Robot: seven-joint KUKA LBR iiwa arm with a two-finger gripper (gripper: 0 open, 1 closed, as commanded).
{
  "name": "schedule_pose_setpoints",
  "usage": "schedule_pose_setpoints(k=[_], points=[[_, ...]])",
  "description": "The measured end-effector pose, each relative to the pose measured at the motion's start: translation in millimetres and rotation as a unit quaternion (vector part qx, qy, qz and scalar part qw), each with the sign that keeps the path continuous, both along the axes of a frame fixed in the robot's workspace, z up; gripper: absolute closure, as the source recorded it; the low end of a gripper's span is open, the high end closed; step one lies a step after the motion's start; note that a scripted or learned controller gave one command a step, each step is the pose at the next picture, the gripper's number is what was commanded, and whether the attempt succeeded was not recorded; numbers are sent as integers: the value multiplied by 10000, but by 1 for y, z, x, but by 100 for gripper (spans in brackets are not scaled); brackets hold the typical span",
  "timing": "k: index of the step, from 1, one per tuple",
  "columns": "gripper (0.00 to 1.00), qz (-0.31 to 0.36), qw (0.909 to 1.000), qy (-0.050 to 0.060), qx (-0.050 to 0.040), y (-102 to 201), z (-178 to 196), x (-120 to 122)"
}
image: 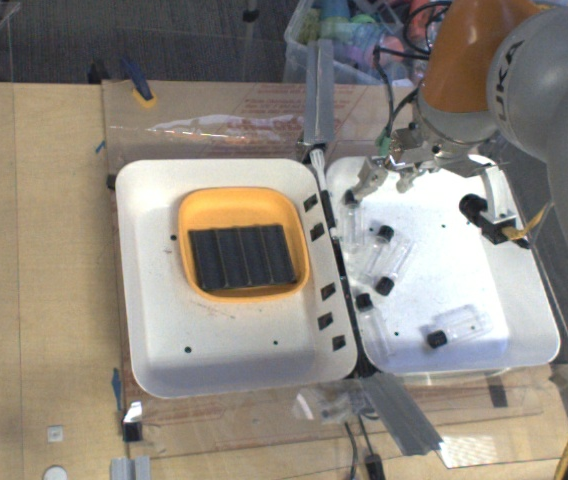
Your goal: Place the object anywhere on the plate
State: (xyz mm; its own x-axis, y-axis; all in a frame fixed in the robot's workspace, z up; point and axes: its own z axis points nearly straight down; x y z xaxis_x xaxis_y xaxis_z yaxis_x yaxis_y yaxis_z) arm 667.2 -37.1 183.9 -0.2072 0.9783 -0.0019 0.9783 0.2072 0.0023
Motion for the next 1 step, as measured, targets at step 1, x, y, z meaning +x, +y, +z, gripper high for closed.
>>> schedule_pose_setpoints(k=[1], points=[[100,1123,9937,-8,-1,23,46,0]])
